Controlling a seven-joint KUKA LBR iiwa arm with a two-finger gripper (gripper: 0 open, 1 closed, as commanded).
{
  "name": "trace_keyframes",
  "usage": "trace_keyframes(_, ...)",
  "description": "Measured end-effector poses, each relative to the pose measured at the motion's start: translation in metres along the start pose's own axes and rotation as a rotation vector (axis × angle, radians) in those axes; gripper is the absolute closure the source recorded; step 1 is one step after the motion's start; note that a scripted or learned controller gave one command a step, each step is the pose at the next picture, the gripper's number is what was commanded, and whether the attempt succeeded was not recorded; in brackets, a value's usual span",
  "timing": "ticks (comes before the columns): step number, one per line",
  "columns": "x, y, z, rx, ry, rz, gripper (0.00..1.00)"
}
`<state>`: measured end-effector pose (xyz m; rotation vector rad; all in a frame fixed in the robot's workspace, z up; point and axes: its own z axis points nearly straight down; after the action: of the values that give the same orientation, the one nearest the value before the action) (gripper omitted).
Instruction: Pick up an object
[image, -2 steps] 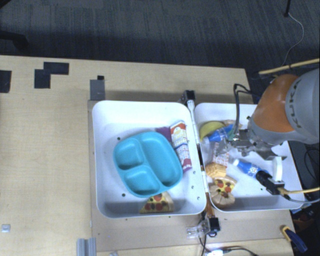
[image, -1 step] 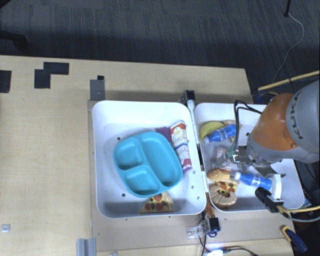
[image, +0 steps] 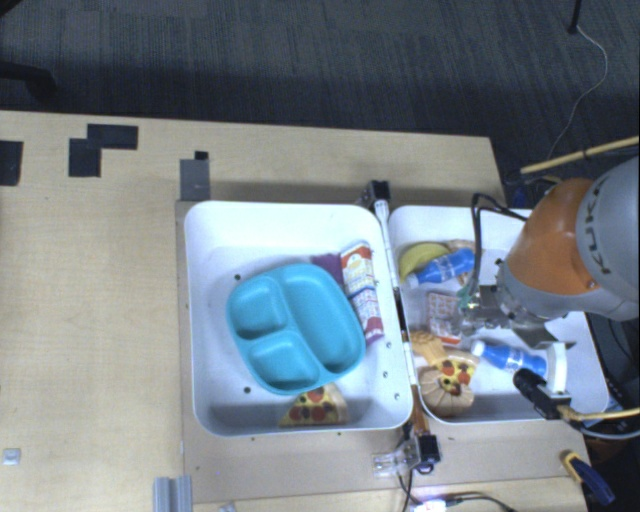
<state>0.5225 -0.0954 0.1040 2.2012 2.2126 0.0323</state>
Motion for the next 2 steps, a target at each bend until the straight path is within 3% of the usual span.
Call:
trace_keyframes(1,0.0,0.0,0.0,0.0,-0.001,0.0,0.0)
trace_keyframes(2,0.001,0.002,-0.011,-0.002,0.003,-0.003,1.0)
